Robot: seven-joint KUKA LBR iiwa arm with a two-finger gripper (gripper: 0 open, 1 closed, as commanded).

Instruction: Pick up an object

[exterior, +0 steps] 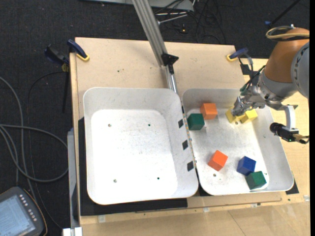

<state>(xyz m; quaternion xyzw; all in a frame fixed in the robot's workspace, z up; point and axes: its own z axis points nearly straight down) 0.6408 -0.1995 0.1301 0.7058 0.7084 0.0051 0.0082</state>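
Two white bins sit side by side; the right bin [275, 154] has an orange block [208, 110] and a green block [195, 121] near its top left, w/ an orange cube [218, 160], blue cube [246, 164] and green cube [256, 180] lower down. Gripper [242, 109] is low over the yellow block [241, 116] at the bin's upper right, right on top of it; can't tell its grip state or whether the block is actually held.

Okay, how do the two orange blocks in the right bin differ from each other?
The far orange block sits near the bin's back edge, right beside a green block; the near orange block stands alone in mid-bin. The far one lies roughly square to the right bin; the near one is turned diamond-wise. The far one is closer to the gripper. Both look alike in colour and size.
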